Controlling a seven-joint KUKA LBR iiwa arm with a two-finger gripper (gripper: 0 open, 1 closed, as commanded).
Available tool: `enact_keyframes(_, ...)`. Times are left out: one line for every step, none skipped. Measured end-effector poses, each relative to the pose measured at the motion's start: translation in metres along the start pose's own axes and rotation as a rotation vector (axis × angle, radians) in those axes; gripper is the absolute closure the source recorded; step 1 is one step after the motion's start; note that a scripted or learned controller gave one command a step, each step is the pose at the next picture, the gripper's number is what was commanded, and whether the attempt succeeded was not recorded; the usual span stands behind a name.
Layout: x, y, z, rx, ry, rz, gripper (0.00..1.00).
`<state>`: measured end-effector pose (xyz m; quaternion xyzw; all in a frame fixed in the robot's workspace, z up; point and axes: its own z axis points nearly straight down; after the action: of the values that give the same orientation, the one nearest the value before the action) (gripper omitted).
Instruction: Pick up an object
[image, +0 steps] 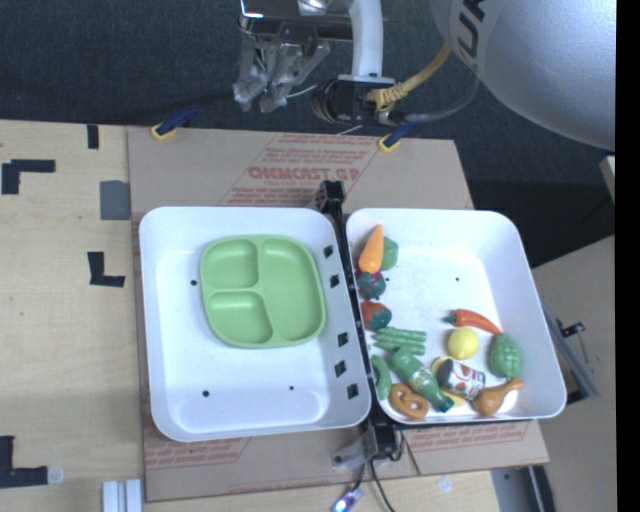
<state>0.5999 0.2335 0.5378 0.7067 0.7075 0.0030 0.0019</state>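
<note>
- The jaws of the two-finger gripper (268, 88) hang blurred at the top of the view, above the bench; whether they are spread or pressed together cannot be told, and nothing is seen between them.
- The landmark is the shallow white right-hand bin (500, 235), which holds all the toy food.
- An orange plastic carrot (371, 247) lies against that bin's left wall near its far corner, with small red and green pieces just below it.
- A bunch of green beans (401, 338) lies near the bin's middle left.
- A red chilli pepper (474, 320), a round yellow lemon (462, 343) and a green knobbly vegetable (505, 355) cluster toward the bin's right near side.
- A brown pretzel (408, 402) and a tan drumstick (492, 397) lie along the bin's near wall.
- Left of this bin, touching it, sits the second white bin (165, 330) with a pale green sectioned plate (264, 291).
</note>
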Motion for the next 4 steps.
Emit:
enact_keyframes(0.000,-0.069,0.129,0.025,-0.008,-0.002,1.00)
enact_keyframes(-0.075,-0.109,0.109,0.010,-0.003,0.005,1.00)
enact_keyframes(-0.070,-0.107,0.100,0.010,-0.003,-0.002,1.00)
enact_keyframes(-0.069,-0.107,0.091,0.012,-0.004,-0.004,1.00)
